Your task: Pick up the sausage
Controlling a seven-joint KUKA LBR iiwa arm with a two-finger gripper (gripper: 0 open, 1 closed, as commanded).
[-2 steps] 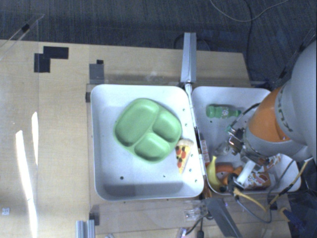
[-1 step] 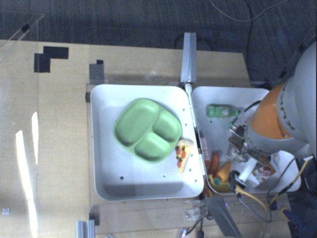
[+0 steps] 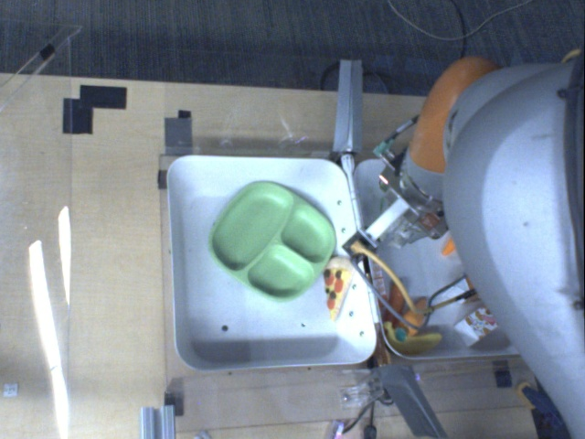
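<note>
Landmark first: a pale-green moulded plastic plate (image 3: 272, 238), rounded and lobed, pressed into three shallow compartments, matte and smooth, lying flat in the left shallow white bin (image 3: 192, 273) with its glossy walls and rounded corners.

Just beside the plate's right lobe, against the bin wall: a small flat pale wedge (image 3: 335, 289) speckled with red and dark dots, too small to name for certain.

Right of the plate, past the grey metal divider rail (image 3: 347, 108): the right shallow white bin (image 3: 425, 268), largely covered by the bulky, smooth grey arm (image 3: 521, 208) and its glossy orange band (image 3: 443, 117).

Gripper (image 3: 416, 227) hanging right of the plate, level with its upper half, over that right bin. A tangle of metal and pale parts seen from above; open or clenched, cannot tell.

Now the target. Right of the plate and a little nearer the camera than its lower edge: a short, rounded reddish-brown sausage (image 3: 399, 297), smooth-skinned, or what looks like one, half hidden among clutter. Touching its neighbours or apart, cannot tell.

Just beyond it, further from the plate: a curved, glossy yellow banana-shaped toy (image 3: 413, 341). Further right again, a small white printed carton (image 3: 475, 323) tucked against the arm.

Left of the plate, outside the bin: pale wood-grain bench (image 3: 101, 245).
</note>
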